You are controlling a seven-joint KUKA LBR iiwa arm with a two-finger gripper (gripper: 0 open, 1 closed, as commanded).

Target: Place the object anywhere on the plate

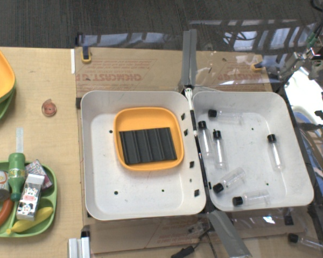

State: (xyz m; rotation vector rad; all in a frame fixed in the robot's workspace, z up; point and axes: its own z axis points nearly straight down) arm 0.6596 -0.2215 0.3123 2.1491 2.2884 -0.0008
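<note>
An orange plate (pixel 148 137) lies in the left white bin (pixel 102 187), toward its upper middle. A dark ribbed rectangular object (pixel 148 145) rests flat on the plate, covering its lower centre. In the right white bin (pixel 290 181) lie several clear tubes with black caps, among them one (pixel 217 145) near the bin's left side, one (pixel 275 150) at the right, and one (pixel 228 179) lower down.
To the left of the bins, a green tray (pixel 43 219) holds toy food and a green bottle (pixel 16 171). An orange dish (pixel 0 79) sticks in at the far left edge. A small round disc (pixel 49 108) lies on the bench. Cardboard (pixel 124 71) sits behind the bins.
</note>
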